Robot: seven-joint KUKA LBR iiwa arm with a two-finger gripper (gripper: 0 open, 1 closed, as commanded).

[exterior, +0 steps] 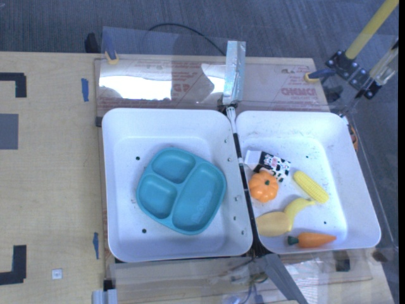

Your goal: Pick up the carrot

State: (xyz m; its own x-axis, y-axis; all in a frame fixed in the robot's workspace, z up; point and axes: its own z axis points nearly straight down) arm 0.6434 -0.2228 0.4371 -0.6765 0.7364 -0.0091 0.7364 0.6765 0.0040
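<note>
Carrot point(314, 239) first: it lies flat on the floor of the right bin point(329, 132), in the near corner, green stub pointing left and the orange tip toward the bin's right wall. Just left of it, close enough that they may touch, sits a pale yellow fruit point(273, 223), with a banana point(297, 206) curling above. Corn point(311, 187) and a small pumpkin point(263, 187) are farther up, near a little black-and-white carton point(274, 164). The left bin point(126, 132) holds a blue divided plate point(182, 190).

From where I stand, the clean way in would be straight down over the carrot's thicker middle, fingers set across its width, so one lands on the near-wall side and the other on the banana side. Going too far left risks nudging the yellow fruit; the near wall leaves little room, so the drop should be vertical rather than slanted.

As for the arm, I see just a yellow rod and dark clamp parts point(354, 68) at the upper right, well away from the bin. I cannot tell whether the hand is apart or together. The reach looks not yet begun.
</note>
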